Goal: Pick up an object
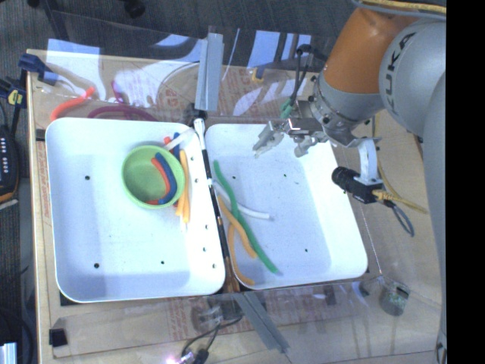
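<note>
On my feed the bench carries two white bins side by side. The right bin (333,241) holds a long green strip (241,217) with an orange one (244,252) at its left edge. The gripper (284,141) hangs at that bin's upper edge, fingers spread apart, holding nothing. A green bowl (154,176) sits in the left bin (83,241). The arm (402,59) reads "KUKA".
</note>
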`<state>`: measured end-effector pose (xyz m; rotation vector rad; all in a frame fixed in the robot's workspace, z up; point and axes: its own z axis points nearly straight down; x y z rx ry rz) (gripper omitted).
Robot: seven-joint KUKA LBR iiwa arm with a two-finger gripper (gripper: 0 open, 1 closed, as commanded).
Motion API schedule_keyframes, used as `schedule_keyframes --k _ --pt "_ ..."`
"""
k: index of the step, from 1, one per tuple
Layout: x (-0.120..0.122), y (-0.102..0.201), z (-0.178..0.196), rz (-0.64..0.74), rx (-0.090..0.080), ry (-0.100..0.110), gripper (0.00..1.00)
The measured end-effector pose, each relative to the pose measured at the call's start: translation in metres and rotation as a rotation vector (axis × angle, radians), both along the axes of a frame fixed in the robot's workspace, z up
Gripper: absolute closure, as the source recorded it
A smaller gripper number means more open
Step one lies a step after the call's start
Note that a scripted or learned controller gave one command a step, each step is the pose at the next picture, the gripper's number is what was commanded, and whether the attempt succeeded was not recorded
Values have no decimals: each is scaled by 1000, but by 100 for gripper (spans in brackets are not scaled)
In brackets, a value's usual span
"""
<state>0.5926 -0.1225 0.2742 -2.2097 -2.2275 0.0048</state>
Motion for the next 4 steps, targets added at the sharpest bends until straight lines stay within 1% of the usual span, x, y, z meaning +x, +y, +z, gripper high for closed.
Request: schedule_keyframes --k 1,2,3,4 --pt "4 39 -84 -179 -1 1 0" --pt "-4 7 -179 -14 -1 -10 0" --pt "-2 10 -168 -5 0 -14 100" --pt "0 35 -82 -243 -2 -3 100"
